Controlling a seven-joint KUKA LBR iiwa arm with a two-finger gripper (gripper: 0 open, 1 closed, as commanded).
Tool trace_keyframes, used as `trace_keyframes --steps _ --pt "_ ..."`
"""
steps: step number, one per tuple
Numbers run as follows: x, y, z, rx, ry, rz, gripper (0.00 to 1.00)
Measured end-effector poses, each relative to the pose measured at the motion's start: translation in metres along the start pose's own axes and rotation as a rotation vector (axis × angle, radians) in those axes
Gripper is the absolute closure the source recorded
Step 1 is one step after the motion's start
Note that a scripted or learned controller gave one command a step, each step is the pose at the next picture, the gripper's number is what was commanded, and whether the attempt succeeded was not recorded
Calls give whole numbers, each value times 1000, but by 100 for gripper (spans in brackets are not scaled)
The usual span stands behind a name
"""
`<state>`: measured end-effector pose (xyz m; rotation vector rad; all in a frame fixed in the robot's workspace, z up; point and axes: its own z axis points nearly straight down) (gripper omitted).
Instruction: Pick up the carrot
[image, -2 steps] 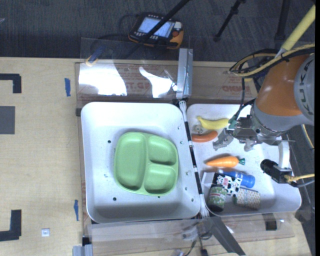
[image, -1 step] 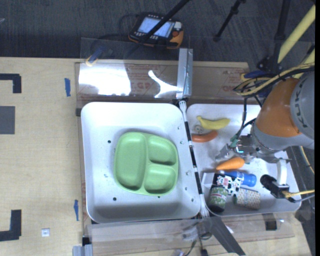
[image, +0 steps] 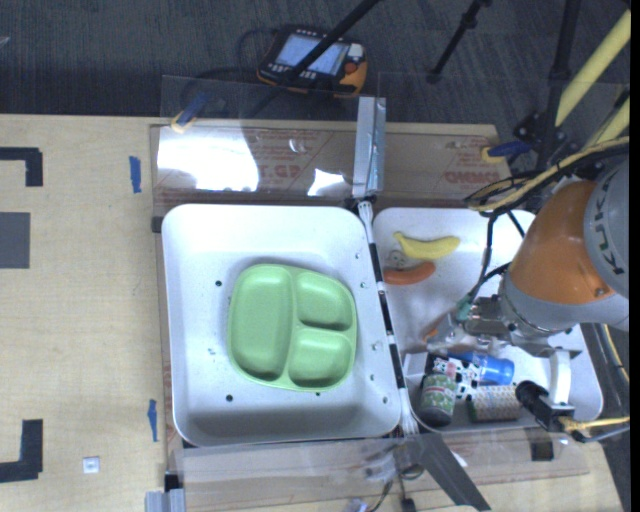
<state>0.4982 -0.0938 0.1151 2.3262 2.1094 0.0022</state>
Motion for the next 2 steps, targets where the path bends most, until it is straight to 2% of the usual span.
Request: trace_keyframes --steps 1,2 --pt "-33 52 29 -2 0 -114 0" --pt "-35 134 30 -1 -1 -352 0"
